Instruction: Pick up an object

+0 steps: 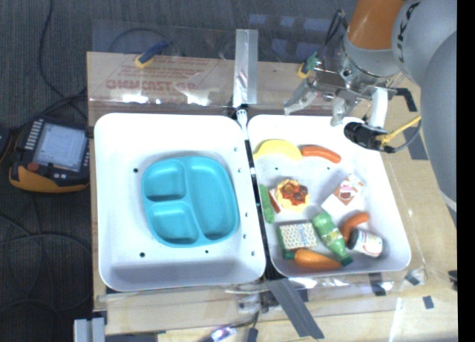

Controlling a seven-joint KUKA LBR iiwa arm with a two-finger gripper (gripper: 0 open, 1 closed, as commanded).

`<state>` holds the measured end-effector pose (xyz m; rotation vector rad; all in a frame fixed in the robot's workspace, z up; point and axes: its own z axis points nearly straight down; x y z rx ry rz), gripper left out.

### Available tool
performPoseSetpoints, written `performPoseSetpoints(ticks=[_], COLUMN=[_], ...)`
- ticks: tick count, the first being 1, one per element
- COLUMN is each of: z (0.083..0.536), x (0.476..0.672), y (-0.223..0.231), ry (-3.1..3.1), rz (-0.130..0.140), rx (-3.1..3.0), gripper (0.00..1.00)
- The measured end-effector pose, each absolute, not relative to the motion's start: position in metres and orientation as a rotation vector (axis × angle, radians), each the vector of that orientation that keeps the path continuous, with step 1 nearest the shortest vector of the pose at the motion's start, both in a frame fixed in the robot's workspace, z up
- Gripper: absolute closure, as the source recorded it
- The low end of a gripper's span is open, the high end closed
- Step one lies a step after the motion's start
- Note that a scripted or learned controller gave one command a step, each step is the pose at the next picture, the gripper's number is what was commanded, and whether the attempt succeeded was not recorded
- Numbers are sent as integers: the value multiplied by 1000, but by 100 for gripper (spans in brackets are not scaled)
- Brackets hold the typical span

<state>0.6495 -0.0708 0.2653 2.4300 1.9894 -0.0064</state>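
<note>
The right white bin (392, 207) holds several toy foods: a yellow banana (276, 148), an orange-red sausage (320, 153), a pizza piece (289, 193), a small white carton (346, 189), a green bottle (328, 231), a checked packet (297, 235), a carrot (318, 260), a can (368, 244) and a green stick (266, 204) by the divider. My gripper (318, 109) hangs over the bin's back rim, above and behind the banana and sausage. It is open, with nothing between its fingers.
The left bin (111, 185) holds a blue divided tray (189, 199). A metal post (246, 66) rises at the back between the bins. A yellow cable and black fitting (367, 135) hang beside the wrist. A pendant (48, 155) lies on the floor at left.
</note>
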Motion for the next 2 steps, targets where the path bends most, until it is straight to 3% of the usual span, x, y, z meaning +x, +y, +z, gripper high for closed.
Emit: performPoseSetpoints(ticks=[1, 2], z=[235, 183], x=[651, 640], y=[-36, -92], ry=[2306, 2307], rz=[-6, -8], rx=[2133, 2132], gripper=[0, 0])
